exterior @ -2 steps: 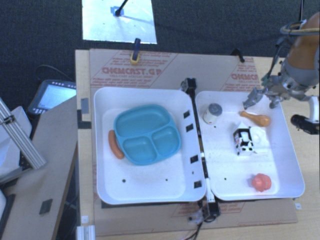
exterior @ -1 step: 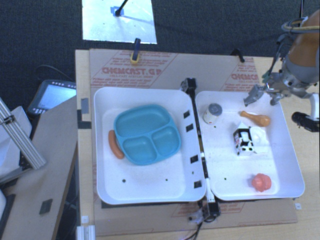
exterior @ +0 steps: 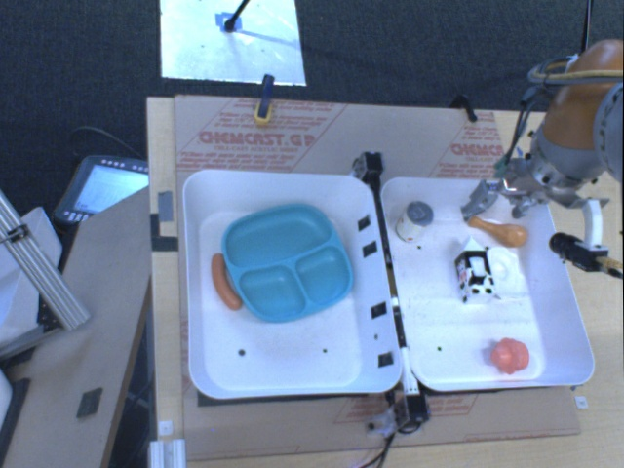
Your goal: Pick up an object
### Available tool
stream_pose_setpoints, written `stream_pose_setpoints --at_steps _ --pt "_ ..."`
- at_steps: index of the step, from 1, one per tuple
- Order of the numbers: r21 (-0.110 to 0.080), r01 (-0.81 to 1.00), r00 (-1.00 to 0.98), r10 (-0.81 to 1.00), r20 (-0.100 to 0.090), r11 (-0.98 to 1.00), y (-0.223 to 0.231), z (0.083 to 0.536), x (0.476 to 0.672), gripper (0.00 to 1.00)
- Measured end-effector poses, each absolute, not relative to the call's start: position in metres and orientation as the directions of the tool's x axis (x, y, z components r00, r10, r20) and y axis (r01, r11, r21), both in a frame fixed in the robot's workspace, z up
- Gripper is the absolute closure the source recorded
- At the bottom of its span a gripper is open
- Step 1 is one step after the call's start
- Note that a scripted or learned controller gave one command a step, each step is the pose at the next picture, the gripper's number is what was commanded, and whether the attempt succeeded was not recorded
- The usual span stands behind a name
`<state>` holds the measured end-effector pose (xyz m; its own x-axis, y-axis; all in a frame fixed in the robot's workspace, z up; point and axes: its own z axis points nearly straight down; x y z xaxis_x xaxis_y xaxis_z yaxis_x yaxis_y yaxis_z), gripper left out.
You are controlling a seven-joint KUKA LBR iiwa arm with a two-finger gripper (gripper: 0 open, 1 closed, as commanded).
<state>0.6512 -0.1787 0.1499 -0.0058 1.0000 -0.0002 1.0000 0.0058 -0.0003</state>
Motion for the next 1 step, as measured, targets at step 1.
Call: stream_pose_setpoints --at_steps 1 --pt "0.000 1.000 -0.007 1.000 0.000 0.007 -0.1760 0.1086 0.6497 0.00"
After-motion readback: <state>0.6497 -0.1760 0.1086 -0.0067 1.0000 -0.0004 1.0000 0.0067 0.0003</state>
